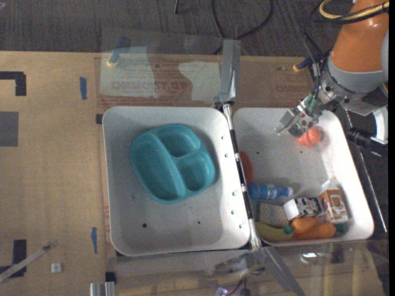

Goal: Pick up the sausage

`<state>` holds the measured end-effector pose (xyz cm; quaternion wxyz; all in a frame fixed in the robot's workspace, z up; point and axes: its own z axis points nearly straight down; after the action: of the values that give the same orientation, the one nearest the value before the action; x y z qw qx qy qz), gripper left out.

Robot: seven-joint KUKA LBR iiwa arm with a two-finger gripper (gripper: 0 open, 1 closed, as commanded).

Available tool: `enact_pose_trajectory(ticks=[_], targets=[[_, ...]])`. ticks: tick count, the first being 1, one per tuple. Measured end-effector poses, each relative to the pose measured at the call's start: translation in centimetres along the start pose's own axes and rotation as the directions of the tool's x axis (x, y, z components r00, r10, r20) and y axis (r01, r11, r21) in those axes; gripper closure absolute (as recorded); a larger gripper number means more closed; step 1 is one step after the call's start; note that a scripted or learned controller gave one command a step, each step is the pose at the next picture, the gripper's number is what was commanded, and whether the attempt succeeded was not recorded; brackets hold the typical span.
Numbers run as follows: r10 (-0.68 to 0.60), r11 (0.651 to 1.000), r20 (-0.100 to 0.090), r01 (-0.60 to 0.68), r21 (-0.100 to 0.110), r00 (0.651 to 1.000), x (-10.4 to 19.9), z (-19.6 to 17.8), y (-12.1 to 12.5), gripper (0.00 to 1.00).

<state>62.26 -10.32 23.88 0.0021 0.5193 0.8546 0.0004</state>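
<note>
The pincer (300, 122) hovers over the right bin's (271, 131) far end, just beside a soft-looking pink lump (311, 136); whether it is apart or together I cannot tell. The sausage (246, 167), a reddish-brown rounded cylinder, lies against that bin's left wall, partly hidden. It is probably light, smooth plastic, slippery, best gripped across its middle. Nearby: a blue bottle (270, 192), small cartons (333, 205), a banana (272, 231). The left bin (123, 221) holds a teal divided plate (173, 162).
</note>
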Motion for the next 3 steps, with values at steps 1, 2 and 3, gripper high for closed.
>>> enact_pose_trajectory(ticks=[1, 2, 3], targets=[[-0.148, 0.989, -0.003, 0.148, 0.002, 0.989, 12.3, 5.0, -0.9, 0.0], [-0.3, 0.954, -0.004, 0.3, 0.001, 0.954, 1.0, 8.3, -10.5, 0.0], [-0.266, 0.964, -0.005, 0.266, 0.002, 0.964, 8.7, 5.4, -11.2, 0.0]])
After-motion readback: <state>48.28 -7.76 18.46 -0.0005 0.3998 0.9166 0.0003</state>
